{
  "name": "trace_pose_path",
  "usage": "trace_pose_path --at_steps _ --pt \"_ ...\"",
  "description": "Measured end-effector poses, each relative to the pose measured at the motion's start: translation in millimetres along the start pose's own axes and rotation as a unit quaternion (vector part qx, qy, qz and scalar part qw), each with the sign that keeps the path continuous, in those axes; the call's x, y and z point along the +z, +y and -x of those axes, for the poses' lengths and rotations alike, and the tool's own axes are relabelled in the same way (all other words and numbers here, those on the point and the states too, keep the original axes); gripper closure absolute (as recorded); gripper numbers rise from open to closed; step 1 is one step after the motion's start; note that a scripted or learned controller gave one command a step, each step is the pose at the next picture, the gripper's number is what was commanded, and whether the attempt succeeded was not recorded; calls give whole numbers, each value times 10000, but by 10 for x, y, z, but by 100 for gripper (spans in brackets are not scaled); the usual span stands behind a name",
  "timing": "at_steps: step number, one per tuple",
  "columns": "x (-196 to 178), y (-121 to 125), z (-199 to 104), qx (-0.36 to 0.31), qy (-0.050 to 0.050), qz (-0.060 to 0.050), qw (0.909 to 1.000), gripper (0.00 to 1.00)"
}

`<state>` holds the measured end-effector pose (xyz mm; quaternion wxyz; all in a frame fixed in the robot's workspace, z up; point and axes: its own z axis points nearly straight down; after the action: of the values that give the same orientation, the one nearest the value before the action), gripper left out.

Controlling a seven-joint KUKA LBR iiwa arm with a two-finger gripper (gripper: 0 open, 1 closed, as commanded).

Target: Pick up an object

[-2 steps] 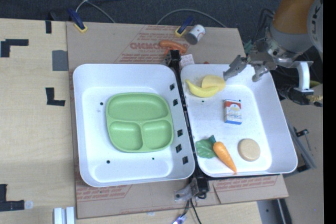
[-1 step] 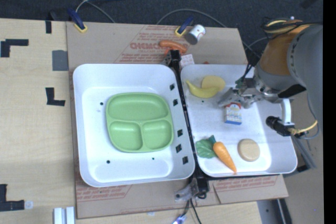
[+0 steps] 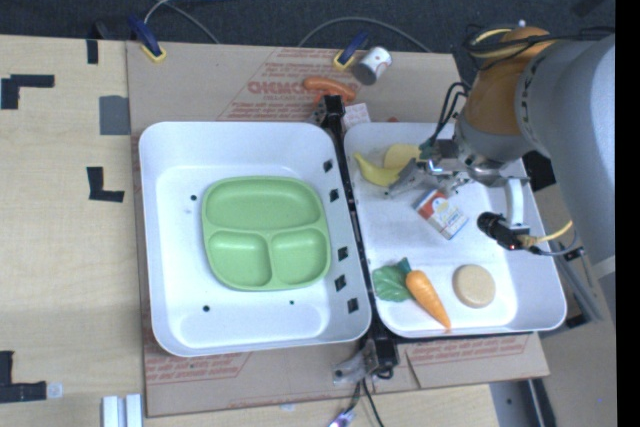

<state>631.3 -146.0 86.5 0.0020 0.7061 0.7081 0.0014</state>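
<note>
Right bin (image 3: 545, 320), viewed from above at a slant. Gripper (image 3: 418, 173) low at the bin's 11 o'clock, just beside or touching the yellow banana (image 3: 384, 167); contact impossible to confirm. Claw state: cannot tell, whether wide or narrow, with wrist hardware and cabling across it. Nothing visibly held.

Other candidates for picking:
- Red-and-white packet (image 3: 441, 213) near the bin's centre, at 5 o'clock from the gripper, close by.
- Carrot (image 3: 427, 296) with green top at the bin's 7 o'clock.
- Round beige biscuit (image 3: 474, 285) at 5 o'clock, just beside the carrot.

Left bin (image 3: 160, 155): green divided plate (image 3: 267, 230), well apart from the arm.

Likely hazards from here, as judgement only:
- Banana close to the dividing wall (image 3: 349, 205) at its 9 o'clock. Hence risk of pushing the fruit against the wall rather than enclosing it.
- Curved, smooth body. Hence risk of rolling or slipping out under an off-centre closure.
- Packet near the approach path at 5 o'clock. Hence risk of a nudge, or of a double catch with the banana.
- Thin, flat packet as an alternative target. Hence risk of closing on nothing above it.
</note>
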Motion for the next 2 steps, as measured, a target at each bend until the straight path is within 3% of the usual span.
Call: trace_pose_path --at_steps 1,2 --pt "12 366 29 -3 6 -51 10000 0" --pt "-1 -161 -38 10 -6 -12 10000 0"
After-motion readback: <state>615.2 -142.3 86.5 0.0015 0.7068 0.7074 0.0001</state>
